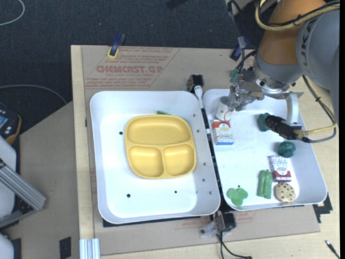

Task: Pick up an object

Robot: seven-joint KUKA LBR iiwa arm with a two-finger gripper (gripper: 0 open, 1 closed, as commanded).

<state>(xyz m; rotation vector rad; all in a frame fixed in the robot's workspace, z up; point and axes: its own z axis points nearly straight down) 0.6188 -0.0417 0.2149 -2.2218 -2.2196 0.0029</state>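
1. Worktop: pale board with red print, carrying two shallow white bins side by side.

2. Left bin: one yellow divided plate with three compartments lies at its centre. A green sliver shows at the plate's 12 o'clock edge, too little of it to name.

3. Right bin, contents from left to right:
- Small carton, white with red and blue print, at the bin's 10 o'clock, close to the wall shared with the left bin.
- My gripper, at the carton's 1 o'clock and close over its top end. I cannot tell whether it is spread or pressed together, nor whether it touches the carton.
- Green leafy piece, at 7 o'clock by the rim.
- Dark green lump, at 12 o'clock.
- Green pod, at 6 o'clock.
- Red-and-white packet, between 4 and 5 o'clock, just beside the pod.
- Round biscuit, at the packet's 6 o'clock, right against it.
- Teal lump, at 3 o'clock.
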